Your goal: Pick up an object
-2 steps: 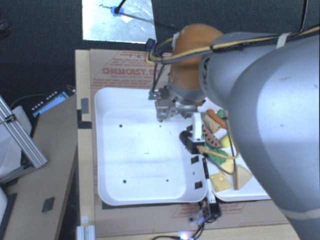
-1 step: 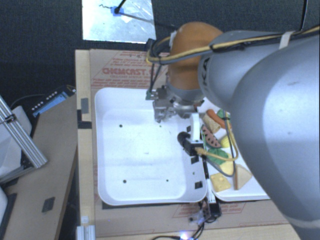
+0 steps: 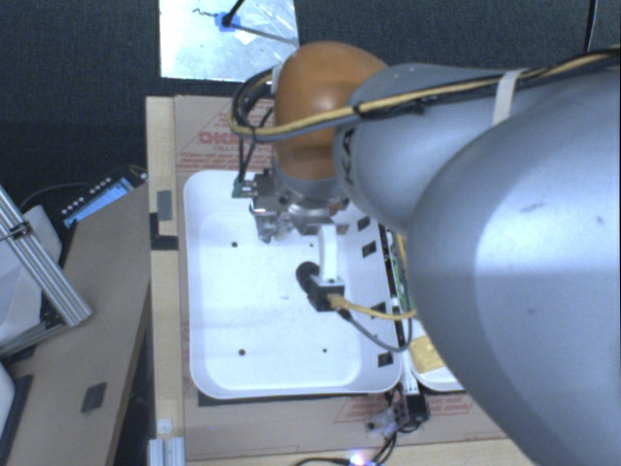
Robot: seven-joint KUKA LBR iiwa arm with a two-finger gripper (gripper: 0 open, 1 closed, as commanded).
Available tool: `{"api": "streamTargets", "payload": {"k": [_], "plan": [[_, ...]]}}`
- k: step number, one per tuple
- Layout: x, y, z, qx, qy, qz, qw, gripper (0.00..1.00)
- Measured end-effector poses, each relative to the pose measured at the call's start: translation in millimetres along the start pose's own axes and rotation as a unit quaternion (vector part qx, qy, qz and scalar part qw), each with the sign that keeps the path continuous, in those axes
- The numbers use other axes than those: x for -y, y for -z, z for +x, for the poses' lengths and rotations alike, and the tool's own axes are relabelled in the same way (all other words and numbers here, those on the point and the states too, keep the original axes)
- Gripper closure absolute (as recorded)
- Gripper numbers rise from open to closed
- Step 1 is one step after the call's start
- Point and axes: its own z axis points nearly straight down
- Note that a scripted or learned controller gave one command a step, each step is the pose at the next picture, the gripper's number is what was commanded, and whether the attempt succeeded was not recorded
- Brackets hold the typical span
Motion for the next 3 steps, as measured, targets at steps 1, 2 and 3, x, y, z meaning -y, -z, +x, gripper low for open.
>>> {"api": "streamTargets", "payload": {"k": [1, 2, 3], "plan": [[-17, 157, 2, -0.002, -0.003, -0.009, 1.0, 1.0], [-15, 157, 2, 0.001, 0.0, -0.002, 1.0, 1.0], [-16, 168, 2, 0.001, 0.002, -0.002, 1.0, 1.0]]}}
